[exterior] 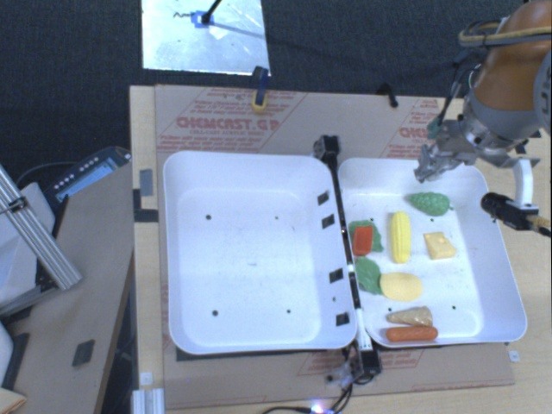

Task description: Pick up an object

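Note:
The right bin (pixel 496 257) holds several toy foods: a green leaf (pixel 429 203), a yellow corn cob (pixel 400 236), a yellow cheese wedge (pixel 440 246), a red piece (pixel 363 239) on a green one, another green piece (pixel 368 275), a pale yellow round piece (pixel 401 285), a tan piece (pixel 410 316) and an orange sausage (pixel 412 334). My gripper (pixel 429 169) hangs over the bin's far edge, just above and behind the green leaf. Nothing shows between its tips.
The left bin (pixel 250 248) lies beside the right one, joined by a black clip strip (pixel 338 231). Both rest on a cardboard sheet (pixel 233 119). A black fixture (pixel 509 210) juts in at the right bin's rim.

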`<state>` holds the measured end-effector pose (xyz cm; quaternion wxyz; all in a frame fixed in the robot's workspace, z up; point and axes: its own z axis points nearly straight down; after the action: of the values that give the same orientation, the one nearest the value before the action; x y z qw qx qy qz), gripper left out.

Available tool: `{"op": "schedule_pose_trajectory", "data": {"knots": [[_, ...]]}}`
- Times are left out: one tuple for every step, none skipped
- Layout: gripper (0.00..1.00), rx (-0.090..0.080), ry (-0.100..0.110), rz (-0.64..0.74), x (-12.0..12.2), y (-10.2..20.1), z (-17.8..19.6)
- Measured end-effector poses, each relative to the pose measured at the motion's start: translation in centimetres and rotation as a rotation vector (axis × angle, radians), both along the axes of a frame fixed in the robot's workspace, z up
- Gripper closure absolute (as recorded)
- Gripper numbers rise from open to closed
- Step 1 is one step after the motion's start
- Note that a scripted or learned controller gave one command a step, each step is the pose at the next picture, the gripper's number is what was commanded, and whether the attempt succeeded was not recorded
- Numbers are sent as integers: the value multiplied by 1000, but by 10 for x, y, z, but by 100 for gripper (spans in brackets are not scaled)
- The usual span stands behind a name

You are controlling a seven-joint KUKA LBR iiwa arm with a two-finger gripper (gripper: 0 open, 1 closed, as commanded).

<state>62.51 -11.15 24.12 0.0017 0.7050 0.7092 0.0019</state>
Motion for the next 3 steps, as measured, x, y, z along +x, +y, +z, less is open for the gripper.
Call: {"op": "schedule_pose_trajectory", "data": {"knots": [[100,0,12,-8,-46,-24,-71],[100,3,9,1,-29,22,-146],[100,-3,10,-12,-93,-44,-158]]}}
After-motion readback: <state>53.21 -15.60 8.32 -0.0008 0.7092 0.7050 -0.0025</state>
